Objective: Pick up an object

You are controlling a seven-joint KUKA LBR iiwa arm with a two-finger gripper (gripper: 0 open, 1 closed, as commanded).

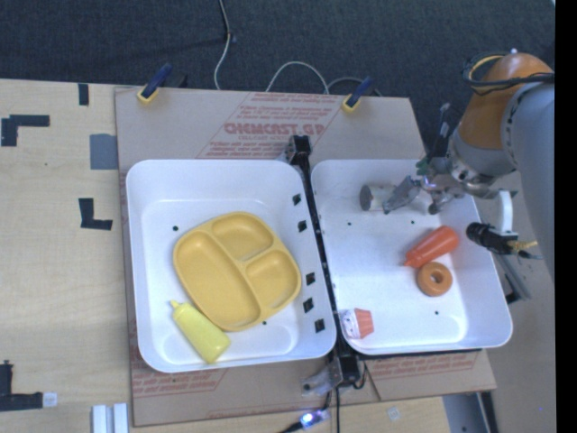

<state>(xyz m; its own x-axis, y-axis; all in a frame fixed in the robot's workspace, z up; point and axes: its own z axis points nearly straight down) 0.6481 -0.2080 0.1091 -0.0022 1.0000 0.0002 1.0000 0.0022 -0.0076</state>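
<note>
My gripper (374, 197) hangs low over the far part of the right bin (451, 332), reaching in from the right, with nothing seen in it. An orange carrot (431, 245) lies to the right of the bin's middle, apart from the gripper and nearer the front. Just in front of the carrot sits a brown ring donut (435, 280). A small white and orange piece (359, 322) rests at the bin's front left corner. In the left bin (144, 242), a yellow divided plate (236, 269) holds the middle, with a yellow squeeze bottle (200, 331) at its front left.
A black divider (311, 242) runs between the two bins. The grey arm with its orange band (496, 115) stands over the right bin's far right corner. Cardboard (270, 124) lies under both bins.
</note>
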